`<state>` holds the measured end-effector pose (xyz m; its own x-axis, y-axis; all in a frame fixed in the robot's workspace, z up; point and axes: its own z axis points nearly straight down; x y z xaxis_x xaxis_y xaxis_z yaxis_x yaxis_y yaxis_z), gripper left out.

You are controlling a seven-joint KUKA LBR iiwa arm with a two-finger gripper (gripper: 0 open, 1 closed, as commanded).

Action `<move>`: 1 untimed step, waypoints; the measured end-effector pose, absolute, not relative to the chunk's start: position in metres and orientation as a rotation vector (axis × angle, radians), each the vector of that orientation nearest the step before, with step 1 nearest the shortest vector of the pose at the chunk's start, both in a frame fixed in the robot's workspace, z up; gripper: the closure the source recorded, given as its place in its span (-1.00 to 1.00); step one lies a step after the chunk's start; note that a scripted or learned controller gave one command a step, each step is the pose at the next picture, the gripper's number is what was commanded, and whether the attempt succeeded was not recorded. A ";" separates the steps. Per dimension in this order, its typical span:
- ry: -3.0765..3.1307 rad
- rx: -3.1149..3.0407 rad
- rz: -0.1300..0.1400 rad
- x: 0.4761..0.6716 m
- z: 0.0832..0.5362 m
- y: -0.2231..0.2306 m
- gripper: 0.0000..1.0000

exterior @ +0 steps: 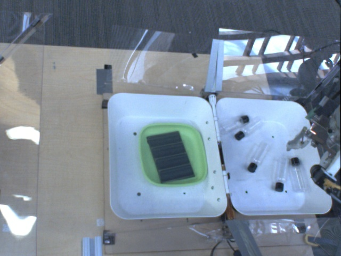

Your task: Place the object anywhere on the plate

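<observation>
A dark ribbed block [170, 156] is seen lying on the green plate [198, 148] already. Clear black-capped vials [257, 157] lie right of the plate. The gripper [306, 137] is seen near them; its state cannot be told.

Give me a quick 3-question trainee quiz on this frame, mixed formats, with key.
1. True or false: the green plate sits in the right bin.
2. Multiple choice: what lies on the plate? A) a clear vial B) a dark ribbed block C) a red cup
3. Fill in: the clear vials with black caps lie in the ___ bin.

Key
1. False; it sits in the left bin.
2. B
3. right; the gripper is at that bin's right edge.
</observation>
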<state>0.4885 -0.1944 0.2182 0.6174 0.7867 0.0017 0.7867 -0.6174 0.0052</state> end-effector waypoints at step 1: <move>1.299 2.860 0.002 0.488 0.151 -0.194 -1.00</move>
